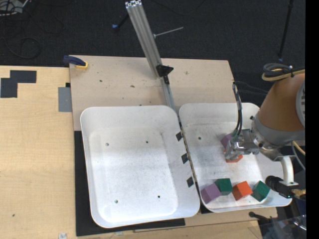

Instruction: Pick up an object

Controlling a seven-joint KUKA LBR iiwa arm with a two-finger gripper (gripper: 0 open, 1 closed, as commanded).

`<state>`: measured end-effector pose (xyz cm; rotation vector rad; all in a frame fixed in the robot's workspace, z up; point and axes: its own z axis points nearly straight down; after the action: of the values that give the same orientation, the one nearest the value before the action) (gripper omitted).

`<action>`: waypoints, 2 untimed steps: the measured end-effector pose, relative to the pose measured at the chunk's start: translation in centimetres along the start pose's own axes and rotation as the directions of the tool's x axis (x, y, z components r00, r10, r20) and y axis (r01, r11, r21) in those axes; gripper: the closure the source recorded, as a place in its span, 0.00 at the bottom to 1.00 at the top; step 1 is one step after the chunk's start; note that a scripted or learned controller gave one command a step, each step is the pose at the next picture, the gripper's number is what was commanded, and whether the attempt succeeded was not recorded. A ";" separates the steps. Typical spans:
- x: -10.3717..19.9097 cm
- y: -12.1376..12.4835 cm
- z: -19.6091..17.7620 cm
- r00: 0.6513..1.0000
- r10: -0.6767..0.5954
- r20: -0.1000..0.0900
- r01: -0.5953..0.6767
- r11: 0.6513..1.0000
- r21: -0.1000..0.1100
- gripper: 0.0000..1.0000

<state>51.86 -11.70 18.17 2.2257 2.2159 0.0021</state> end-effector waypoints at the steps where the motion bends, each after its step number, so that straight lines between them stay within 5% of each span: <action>1: -0.5 -0.5 -4.5 1.000 -0.004 0.001 0.004 1.000 -0.001 1.00; 2: -0.6 -0.4 -8.5 1.000 -0.005 0.001 0.005 1.000 -0.001 1.00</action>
<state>51.39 -12.29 26.70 2.2189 2.2211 0.0022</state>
